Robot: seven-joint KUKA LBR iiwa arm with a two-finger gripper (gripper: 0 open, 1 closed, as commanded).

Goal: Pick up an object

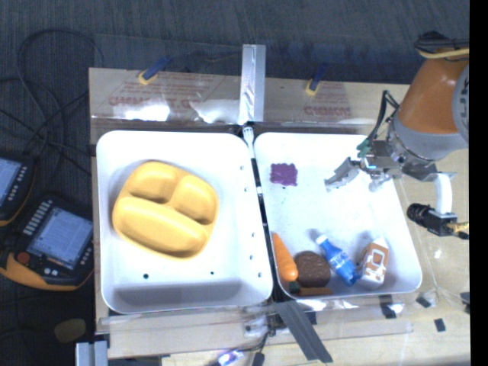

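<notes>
My gripper [358, 176] hangs over the upper right part of the right bin [335, 212], open, with nothing between its fingers. Below it, along the bin's front edge, lie an orange carrot [284, 258], a dark brown round piece [311, 266], a blue bottle with a white cap [336, 258] and a small white and orange carton [373, 261]. A flat purple piece [284, 174] rests near the bin's upper left, apart from the gripper. A big yellow bread-shaped object [164, 207] lies in the left bin [122, 280].
A ridge [258, 204] divides the two bins. A metal bracket [252, 82] stands behind them, on a taped sheet with blue clips. A black cable fitting [431, 218] hangs beside the right bin's right wall. Handheld pendants [49, 239] lie off to the left.
</notes>
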